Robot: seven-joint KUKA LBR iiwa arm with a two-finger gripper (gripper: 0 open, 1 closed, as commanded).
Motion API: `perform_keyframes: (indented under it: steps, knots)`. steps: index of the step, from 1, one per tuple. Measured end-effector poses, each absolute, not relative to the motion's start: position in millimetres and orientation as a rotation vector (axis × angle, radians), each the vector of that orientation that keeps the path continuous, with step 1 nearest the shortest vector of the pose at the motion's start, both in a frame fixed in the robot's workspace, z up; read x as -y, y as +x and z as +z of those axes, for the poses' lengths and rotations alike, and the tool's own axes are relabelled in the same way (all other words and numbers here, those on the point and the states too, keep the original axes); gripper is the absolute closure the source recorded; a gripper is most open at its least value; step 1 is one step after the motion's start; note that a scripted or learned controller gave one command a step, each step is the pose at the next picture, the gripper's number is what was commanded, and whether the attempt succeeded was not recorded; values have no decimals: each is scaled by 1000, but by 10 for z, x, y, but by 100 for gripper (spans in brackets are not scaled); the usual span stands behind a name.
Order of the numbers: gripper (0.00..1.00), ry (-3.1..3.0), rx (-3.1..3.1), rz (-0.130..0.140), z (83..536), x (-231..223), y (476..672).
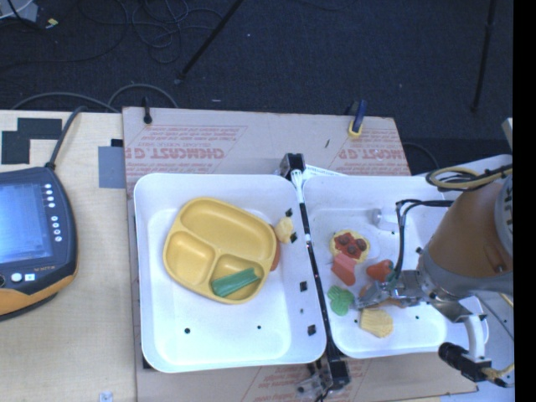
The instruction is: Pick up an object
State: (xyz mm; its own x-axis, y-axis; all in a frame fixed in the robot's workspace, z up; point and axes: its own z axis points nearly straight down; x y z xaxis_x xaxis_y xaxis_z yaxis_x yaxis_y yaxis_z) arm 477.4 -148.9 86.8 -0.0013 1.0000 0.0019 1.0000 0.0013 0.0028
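In the right bin (419,342) lay a small group of toy foods: a yellow round piece with dark red berries (350,244), a pink-red block (343,268) just below it, a small red-orange piece (379,269) to its right, a green piece (339,300) near the divider, and a pale yellow wedge (376,322) at the lower side. The claw (374,295) was low among them, between the red-orange piece and the yellow wedge; I could not tell if it was open or closed, or if it held anything. The arm (469,241) came in from the right. In the left bin (159,325) a yellow divided plate (201,233) carried a green piece (236,282) in its lower compartment. A tablet-like controller (33,233) lay on the worktop (92,342) at the left.
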Motion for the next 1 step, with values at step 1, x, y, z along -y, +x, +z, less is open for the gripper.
perform_keyframes:
  steps: [1]
  knots:
    - [0, 2221, -2226, -2, 860, 1547, 5379]
